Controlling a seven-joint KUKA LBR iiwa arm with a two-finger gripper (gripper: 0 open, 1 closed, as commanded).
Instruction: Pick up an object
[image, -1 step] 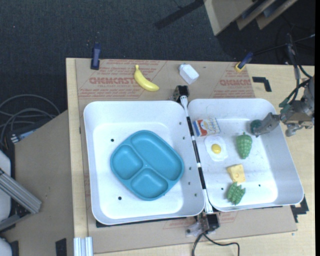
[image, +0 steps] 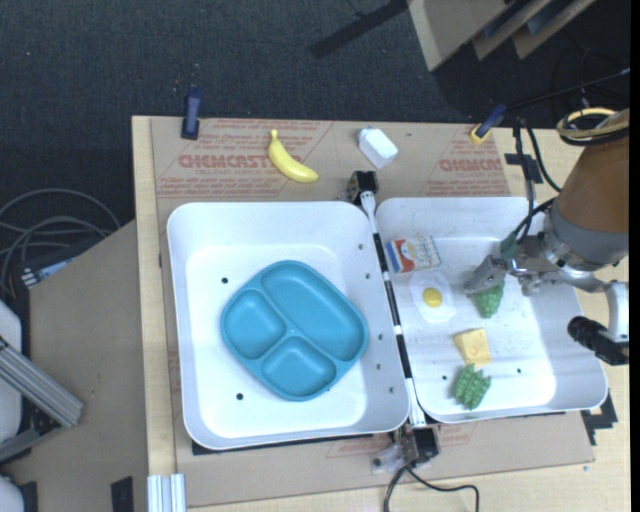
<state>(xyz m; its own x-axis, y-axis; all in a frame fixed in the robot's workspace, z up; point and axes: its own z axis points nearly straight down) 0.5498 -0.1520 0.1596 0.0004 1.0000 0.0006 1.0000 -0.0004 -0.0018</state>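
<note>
Two white bins (image: 190, 300); left one holds a blue divided plate (image: 292, 328), lighter blue at the rims. Right bin (image: 560, 380): fried egg (image: 433, 300) w/ white edge & yellow yolk, yellow block (image: 474, 346), green leafy piece (image: 470, 386) at the near side, another green piece (image: 488, 300) by the grey gripper (image: 492, 275), plus a small card (image: 412, 254) in white w/ red & blue. Surface (image: 240, 160) is tan w/ red lettering. On it at the far side: yellow banana (image: 290, 161), white block (image: 378, 147), blue clip (image: 191, 112). Arm is orange above, grey below. Floor (image: 70, 100) is dark blue-grey.
</note>
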